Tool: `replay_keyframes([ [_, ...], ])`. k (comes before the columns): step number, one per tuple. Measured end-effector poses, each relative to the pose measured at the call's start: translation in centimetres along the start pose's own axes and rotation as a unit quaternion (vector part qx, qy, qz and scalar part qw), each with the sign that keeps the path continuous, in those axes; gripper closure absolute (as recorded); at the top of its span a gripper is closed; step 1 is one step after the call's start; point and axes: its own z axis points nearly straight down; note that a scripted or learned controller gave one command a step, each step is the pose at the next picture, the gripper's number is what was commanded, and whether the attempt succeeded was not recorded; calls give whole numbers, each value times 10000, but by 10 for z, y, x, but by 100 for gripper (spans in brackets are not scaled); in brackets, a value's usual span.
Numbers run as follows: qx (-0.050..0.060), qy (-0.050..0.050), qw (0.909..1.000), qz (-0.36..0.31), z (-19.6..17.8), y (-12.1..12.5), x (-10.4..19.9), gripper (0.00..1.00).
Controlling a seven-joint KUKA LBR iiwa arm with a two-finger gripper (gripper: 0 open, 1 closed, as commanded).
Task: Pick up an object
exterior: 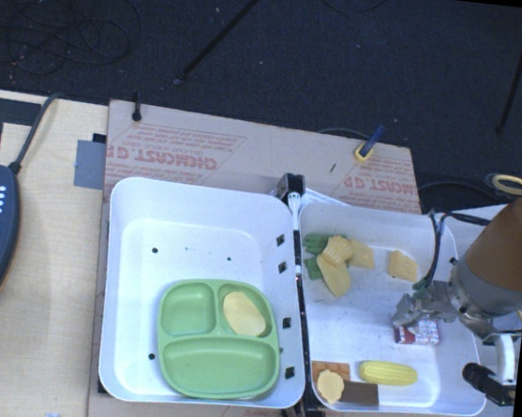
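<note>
Gripper [415, 316] low in right bin [446, 391], finger state unclear; bins on cardboard [202, 153], dark floor behind

The cardboard sheet [202, 153] bears red printing, upside down and too blurred to read.

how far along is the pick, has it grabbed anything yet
Done: the arm has the claw low in the right bin, right over a small red and white packet. In hand: nothing clearly; I cannot tell whether the packet is gripped. Left: securing and lifting an object. The corn cob and yellow pieces lie untouched, and the green tray sits in the left bin.
</note>
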Motion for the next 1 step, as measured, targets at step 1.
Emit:
replay_keyframes([
  [1, -25, -69, 10000, 16, -1, 0, -5, 0],
])
